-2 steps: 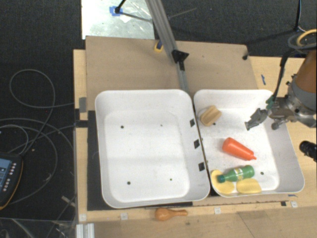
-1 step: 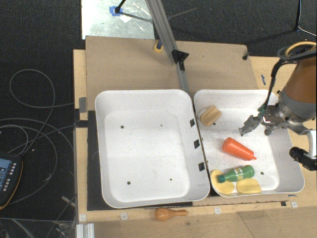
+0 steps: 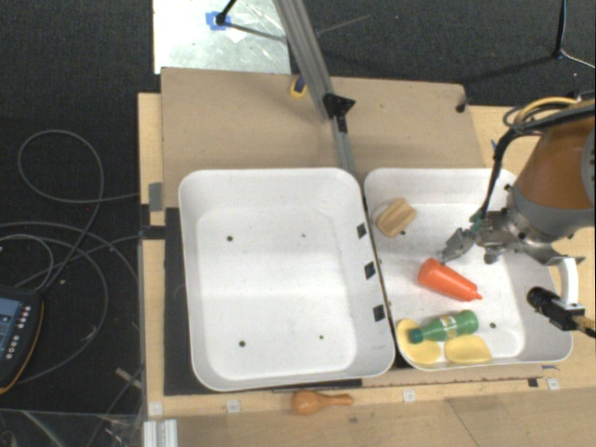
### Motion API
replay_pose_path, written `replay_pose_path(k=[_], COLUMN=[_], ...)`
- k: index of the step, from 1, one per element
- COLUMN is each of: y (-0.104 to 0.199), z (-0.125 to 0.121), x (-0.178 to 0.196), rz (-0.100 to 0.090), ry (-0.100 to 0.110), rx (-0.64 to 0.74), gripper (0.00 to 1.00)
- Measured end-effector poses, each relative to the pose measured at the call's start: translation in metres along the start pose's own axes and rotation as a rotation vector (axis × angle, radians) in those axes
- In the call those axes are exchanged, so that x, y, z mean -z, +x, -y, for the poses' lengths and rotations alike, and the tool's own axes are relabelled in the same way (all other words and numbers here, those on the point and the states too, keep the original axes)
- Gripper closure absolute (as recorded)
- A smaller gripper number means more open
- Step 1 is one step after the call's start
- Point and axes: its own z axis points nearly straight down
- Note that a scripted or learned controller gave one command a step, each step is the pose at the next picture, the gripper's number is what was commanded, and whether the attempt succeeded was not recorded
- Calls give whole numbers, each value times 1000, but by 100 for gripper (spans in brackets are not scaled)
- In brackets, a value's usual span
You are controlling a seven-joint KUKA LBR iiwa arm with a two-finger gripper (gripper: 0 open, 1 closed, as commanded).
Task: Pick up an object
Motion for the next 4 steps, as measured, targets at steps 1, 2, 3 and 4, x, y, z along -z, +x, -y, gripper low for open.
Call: replay_pose_path(k=[1,2,3,4], y=[-1,4,3,62], z=[-2,-1,-3,-27], x=[13,77,129,126], rz=[1,3,3,-1], ry=[-6,-11,-10,-6], rx=[0,6,6,11], gripper=[100,100,100,100])
